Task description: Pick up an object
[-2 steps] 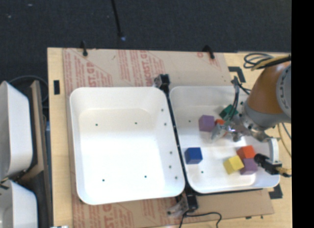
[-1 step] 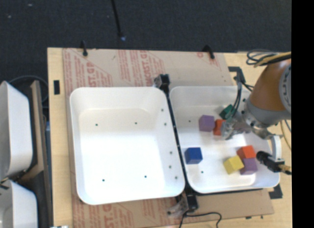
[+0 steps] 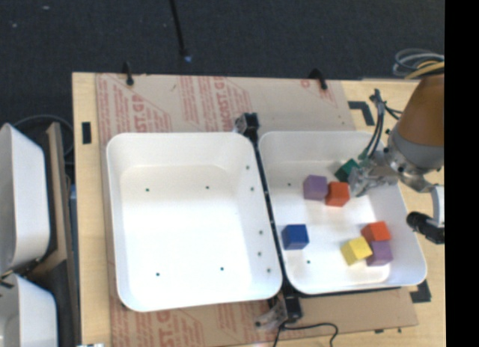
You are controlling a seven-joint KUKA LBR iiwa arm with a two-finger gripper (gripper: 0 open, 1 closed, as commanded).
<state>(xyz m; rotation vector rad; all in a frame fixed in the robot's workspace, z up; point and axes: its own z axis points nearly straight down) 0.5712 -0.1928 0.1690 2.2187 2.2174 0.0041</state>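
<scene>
Over the right bin [image 3: 408, 211], the gripper [image 3: 364, 179] hangs beside a green block [image 3: 346, 169] and orange cube [image 3: 337, 194]; I cannot tell its finger state. Best centre on one before closing.

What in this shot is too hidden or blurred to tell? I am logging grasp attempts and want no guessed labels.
- Gripper: its fingers blur into the grey wrist, so open or shut is unclear.
- Green block: partly covered by the gripper; contact cannot be judged.
- Lower purple block: partly behind the yellow block and an orange block.
- Arm: cut off at the right edge.
</scene>
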